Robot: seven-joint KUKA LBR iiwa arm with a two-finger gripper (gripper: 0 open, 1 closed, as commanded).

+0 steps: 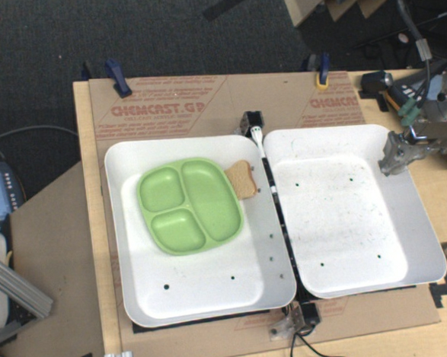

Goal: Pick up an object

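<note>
My jaws sit at the far right rim of the right bin, over its upper right corner. Nothing shows between them. The view does not resolve them well enough, so I cannot tell if they are spread or pressed together.

Landmark: the green divided plate. It lies flat in the left bin, in that bin's upper half, with three compartments facing up.

Task object: a small tan cracker-like piece. It lies just beside the plate's upper right edge, touching or nearly touching the rim, on the bin floor between the plate and the wall that the two bins share. It is well apart from my jaws, with the whole width of the right bin between them.

The right bin lies to the right of the plate, beyond the shared wall. Its floor shows dark specks.

Both bins rest on a brown cardboard sheet with red print, laid on the worktop. A blue clamp grips the sheet's far edge, above and left of the plate.
</note>
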